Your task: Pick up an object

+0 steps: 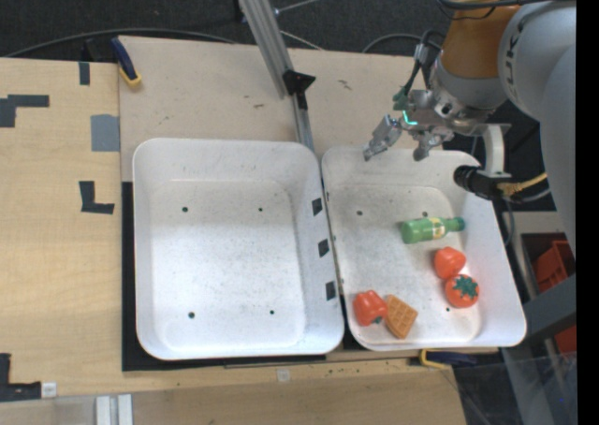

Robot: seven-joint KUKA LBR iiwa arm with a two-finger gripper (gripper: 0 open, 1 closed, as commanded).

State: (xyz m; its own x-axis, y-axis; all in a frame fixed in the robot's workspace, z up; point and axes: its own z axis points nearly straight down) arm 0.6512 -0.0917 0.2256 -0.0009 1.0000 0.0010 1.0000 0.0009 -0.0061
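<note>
green bottle (430, 227) below open hand (402, 143)

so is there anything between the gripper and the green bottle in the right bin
Nothing visible. The gripper hangs with its fingers apart over the far edge of the right bin, and only bare bin floor lies between it and the green bottle. The two tomatoes, red pepper and waffle lie nearer the camera, beyond the bottle.

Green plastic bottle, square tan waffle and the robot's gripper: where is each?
Green plastic bottle (430, 228): camera view, middle of its body.
Square tan waffle (401, 316): camera view, centre of its top.
Gripper (401, 145): camera view, between its fingertips.
</note>
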